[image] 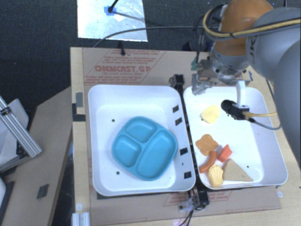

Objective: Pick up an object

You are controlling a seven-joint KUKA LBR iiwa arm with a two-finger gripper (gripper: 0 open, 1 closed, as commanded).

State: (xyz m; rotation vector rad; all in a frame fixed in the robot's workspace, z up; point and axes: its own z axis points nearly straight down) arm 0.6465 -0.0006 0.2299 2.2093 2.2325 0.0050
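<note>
While hovering, hand [203, 83] above right bin [263, 140]

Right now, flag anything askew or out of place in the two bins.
The blue divided plate sits rotated at a slant in the left bin. Toy foods cluster in the right bin's near corner. Nothing looks spilled or damaged.

Left white bin [101, 140] holds a blue three-compartment plate [144, 147], sitting a bit right of centre and rotated. Bins rest on a cardboard sheet [123, 65] with red CHEMCAST print, laid on the wooden bench [49, 140]. Behind the bench, a shiny foil-like square [94, 13] lies on dark carpet with a blue tape patch [110, 10] and a black cable running from it; aluminium extrusion [19, 131] at far left.
</note>
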